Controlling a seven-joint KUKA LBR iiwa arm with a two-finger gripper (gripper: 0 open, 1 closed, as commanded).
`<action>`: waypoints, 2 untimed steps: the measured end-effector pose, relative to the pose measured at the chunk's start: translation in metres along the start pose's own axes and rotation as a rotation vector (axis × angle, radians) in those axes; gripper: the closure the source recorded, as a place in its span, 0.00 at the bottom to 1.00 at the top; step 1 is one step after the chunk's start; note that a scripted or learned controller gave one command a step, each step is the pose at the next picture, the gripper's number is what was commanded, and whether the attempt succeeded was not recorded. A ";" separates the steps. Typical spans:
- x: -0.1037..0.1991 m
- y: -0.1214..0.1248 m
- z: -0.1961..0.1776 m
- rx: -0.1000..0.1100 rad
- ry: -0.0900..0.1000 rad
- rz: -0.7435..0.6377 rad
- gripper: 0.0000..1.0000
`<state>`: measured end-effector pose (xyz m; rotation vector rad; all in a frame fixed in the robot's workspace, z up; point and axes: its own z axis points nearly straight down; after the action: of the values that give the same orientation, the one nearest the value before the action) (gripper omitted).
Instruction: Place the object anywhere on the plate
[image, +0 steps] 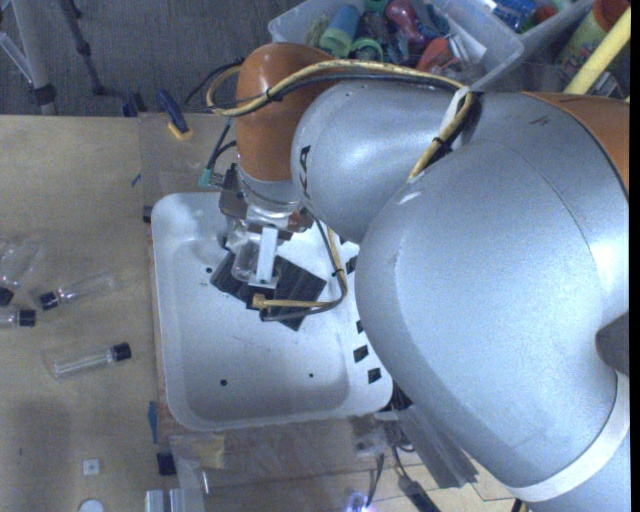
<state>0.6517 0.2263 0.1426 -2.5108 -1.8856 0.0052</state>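
Gripper (255, 262) sits low in the left bin (190, 370), right over a dark flat object (295, 290) near the bin's upper middle. You can't tell from this angle whether it is clamped on anything; the wrist and its orange band (270, 100) block the view.

Object: black, flat, angular, lying on the bin floor, partly under the tool and touching or nearly touching it. A thin yellowish cable (335, 265) loops across it. No plate is visible to you anywhere; the arm (500, 300) covers the whole right side, second bin included.

Progress, as a guess: early. The object looks to be on the bin floor, so pickup isn't confirmed and the move to the plate is all left to do.

Surface: white bin with a few small dark specks, on a tan wooden bench (70, 200). Left of the bin lie several clear vials (90, 357) with black caps, well apart from the tool. Top of frame: a tub of coloured toys (400, 30) and grey carpet beyond the bench. Blue clamps hold the bench edge.
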 end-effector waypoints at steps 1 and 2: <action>-0.008 0.018 -0.049 -0.007 0.001 -0.697 1.00; -0.016 0.019 0.017 0.001 -0.001 -0.064 1.00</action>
<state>0.6657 0.2055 0.1259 -2.4482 -1.9648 0.0074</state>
